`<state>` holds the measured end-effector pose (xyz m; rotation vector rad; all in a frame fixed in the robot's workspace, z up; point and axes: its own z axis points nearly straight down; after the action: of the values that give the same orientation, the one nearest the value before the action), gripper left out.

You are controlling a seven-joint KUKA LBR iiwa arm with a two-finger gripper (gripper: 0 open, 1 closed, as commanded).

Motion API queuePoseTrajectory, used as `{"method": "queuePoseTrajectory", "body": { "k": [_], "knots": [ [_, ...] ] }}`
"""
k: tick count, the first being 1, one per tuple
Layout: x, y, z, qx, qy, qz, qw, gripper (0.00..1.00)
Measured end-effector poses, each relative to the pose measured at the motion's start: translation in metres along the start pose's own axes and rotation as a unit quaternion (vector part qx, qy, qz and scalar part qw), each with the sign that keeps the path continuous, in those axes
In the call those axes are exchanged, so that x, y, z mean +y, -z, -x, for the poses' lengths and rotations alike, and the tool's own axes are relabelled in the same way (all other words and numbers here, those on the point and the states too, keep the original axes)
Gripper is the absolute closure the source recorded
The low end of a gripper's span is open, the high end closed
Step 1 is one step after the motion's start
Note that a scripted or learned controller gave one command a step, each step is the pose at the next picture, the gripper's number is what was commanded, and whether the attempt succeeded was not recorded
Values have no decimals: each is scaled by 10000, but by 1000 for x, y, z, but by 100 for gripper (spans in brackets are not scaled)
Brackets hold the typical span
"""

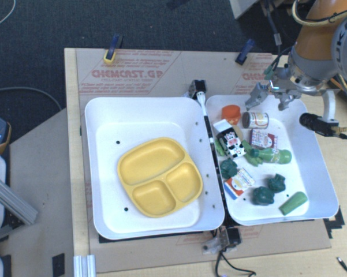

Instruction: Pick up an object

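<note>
A: The yellow three-part plastic tray (159, 176) looks smooth, with a soft sheen

B: Both shallow white plastic bins (101, 160) look smooth and faintly glossy. The small silver can (256, 120) looks like shiny metal

A: The pale brown counter (144, 74) reads as matt paper-covered board with red print, and the grey metal pincer (270, 97) looks dull

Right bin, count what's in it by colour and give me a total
In the right bin:
Green: 6, namely bottle, cylinder, three dark lumps, strip
Orange: 1, lid
Red and white: 2, packets
Black and white: 1, toy
Silver: 1, can
Total: 11
</note>
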<state>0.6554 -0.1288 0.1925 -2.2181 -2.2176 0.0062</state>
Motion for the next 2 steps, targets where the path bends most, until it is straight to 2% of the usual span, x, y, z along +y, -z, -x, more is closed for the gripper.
{"method": "queuePoseTrajectory", "body": {
  "k": [1,2],
  "knots": [
    [1,-59,-9,6,6,-9,10000,0],
    [7,-79,-7,-24,7,111,9999,0]
  ]
}}
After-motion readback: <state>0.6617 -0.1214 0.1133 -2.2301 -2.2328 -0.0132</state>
